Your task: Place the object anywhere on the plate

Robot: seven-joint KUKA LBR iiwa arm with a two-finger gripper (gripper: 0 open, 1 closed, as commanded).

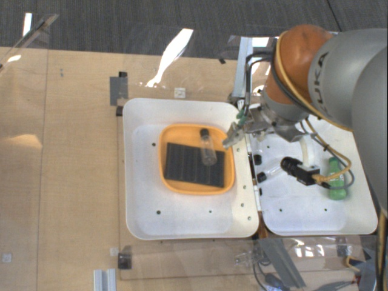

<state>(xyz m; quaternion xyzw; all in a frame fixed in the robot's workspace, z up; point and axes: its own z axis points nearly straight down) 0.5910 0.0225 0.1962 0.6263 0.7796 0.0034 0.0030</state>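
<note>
An orange plate [167, 184] sits in the left white bin [142, 217], with a dark ribbed rectangular pad [188, 165] lying on it. A small clear vial with a black cap [207, 147] lies on the plate's upper right part, across the pad's top edge. My gripper [233, 136] hangs just right of the vial, over the plate's right rim, and nothing shows in its grasp. The vial rests apart from it.
The right white bin [315, 220] lies under the arm and holds a green object [337, 188] near its right side. The grey arm with its orange band [300, 50] covers the upper right. Bare bin floor surrounds the plate.
</note>
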